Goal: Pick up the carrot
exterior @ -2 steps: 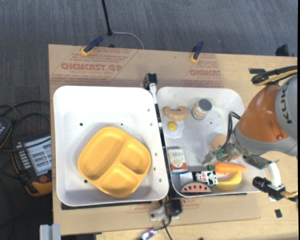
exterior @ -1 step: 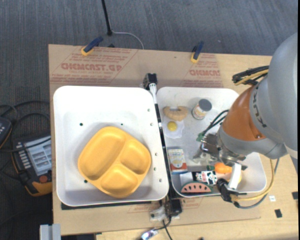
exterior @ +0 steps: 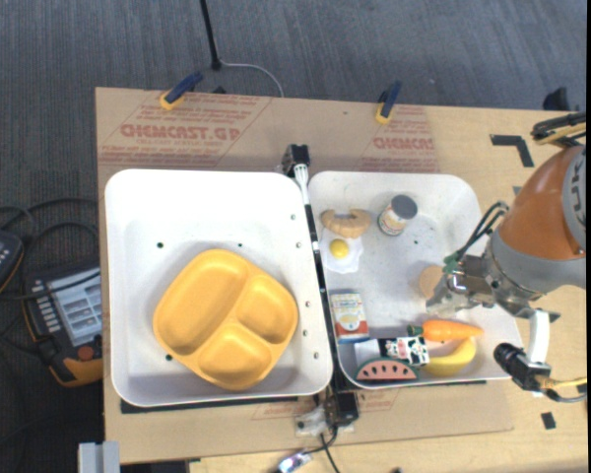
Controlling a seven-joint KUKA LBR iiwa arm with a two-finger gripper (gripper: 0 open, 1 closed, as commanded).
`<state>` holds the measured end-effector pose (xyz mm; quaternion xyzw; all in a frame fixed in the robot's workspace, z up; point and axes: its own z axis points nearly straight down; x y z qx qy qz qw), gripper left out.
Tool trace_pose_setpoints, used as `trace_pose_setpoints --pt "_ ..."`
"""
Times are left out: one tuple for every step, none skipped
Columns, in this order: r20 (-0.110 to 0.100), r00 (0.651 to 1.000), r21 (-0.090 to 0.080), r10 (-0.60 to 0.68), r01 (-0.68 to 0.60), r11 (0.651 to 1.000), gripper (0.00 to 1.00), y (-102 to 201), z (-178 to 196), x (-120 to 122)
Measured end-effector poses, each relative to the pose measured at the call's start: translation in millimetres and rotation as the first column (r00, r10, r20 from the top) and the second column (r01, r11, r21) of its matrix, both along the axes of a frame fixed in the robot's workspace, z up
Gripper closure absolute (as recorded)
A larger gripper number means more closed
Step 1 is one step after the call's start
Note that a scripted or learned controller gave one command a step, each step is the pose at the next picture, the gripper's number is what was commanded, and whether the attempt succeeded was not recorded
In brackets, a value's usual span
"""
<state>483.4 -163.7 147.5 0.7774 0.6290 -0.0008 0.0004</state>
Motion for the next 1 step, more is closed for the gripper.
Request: trace_pose_setpoints --pt "-0.001 1.000 0.000 0.001 -0.001 1.000 0.00 0.3 -0.1 0.0"
